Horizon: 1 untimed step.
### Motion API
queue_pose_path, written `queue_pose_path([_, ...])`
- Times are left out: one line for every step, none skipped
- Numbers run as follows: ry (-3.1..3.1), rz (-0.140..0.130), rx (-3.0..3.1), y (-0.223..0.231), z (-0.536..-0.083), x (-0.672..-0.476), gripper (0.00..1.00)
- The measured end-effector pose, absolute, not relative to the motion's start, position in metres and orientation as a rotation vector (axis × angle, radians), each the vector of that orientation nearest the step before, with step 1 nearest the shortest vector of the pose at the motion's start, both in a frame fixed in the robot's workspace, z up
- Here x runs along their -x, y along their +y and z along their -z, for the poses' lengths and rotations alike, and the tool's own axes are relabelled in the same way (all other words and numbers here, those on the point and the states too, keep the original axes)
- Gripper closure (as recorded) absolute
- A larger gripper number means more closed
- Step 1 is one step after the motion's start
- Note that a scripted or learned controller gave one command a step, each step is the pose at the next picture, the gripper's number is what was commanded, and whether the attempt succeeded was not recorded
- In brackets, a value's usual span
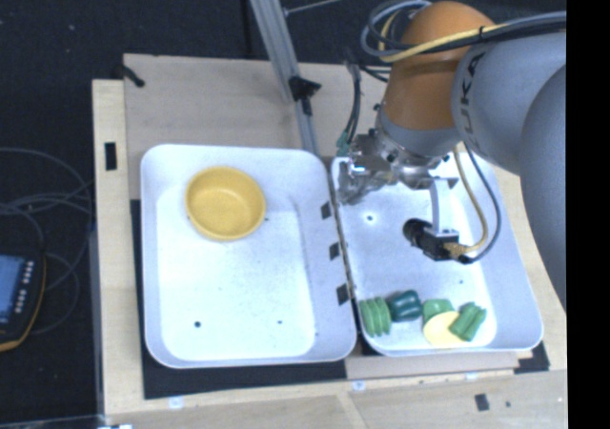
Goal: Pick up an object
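Gripper (351, 179) at the divider-side top corner of the right bin (515, 317), jaw state indiscernible, well apart from the green pieces (400, 308) and yellow disc (440, 329) along the bin's near wall: descending here risks closing on nothing.

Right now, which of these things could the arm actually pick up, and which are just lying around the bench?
Could be picked up:
- round yellow plastic bowl, in the left bin
- ribbed green pieces, dark green block, pale yellow disc, clustered at the right bin's near edge

Just lying about:
- two shallow white bins
- slanted grey metal rail
- black cables off the bench's left side
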<state>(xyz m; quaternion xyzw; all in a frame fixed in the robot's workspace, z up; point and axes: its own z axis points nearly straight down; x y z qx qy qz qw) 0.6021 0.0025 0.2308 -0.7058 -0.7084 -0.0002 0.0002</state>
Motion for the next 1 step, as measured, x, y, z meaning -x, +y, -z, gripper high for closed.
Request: queue_pose_path([-2.226, 0.001, 2.216, 0.0570, -0.2286, -0.5931, 1.00])
